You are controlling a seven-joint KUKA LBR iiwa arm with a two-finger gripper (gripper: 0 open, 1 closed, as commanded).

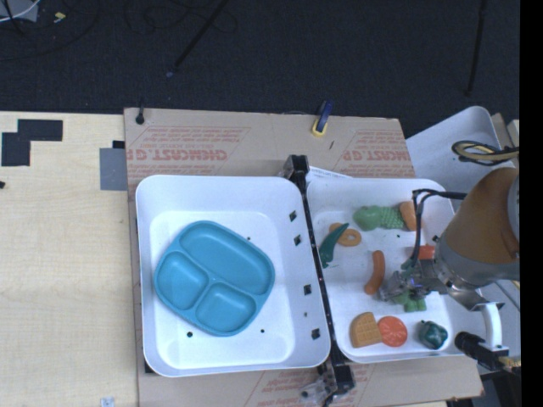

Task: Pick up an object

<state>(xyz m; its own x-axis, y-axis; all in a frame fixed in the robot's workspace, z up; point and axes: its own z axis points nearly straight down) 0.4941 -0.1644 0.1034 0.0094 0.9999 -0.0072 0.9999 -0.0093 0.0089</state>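
Camera view looks down on two white bins side by side, with the gripper point(405, 288) low in the right bin point(339, 333), at the lower right of the frame. Its metal end sits among small purple and green bits, just right of an orange sausage-shaped toy point(374, 272). Whether the claw is wide, narrow or closed on anything, I cannot tell; the parts blur together.

The main risk, as I judge it, is crowding. The sausage lies so close to the claw that a closing grip may nudge it aside or pinch only its edge, so it slips out on the lift. The small bits under the claw could likewise be pushed flat against the bin floor and missed.

Elsewhere in the right bin lie a green leafy toy point(377, 218) at the top, a dark green curved piece point(330, 242) touching a tan ring point(349, 238), and along the bottom a tan slice point(366, 330), a red round toy point(392, 331) and a dark teal lump point(433, 335).

In the left bin point(170, 195) rests a blue divided plate point(215, 275) with three compartments, nothing in them.
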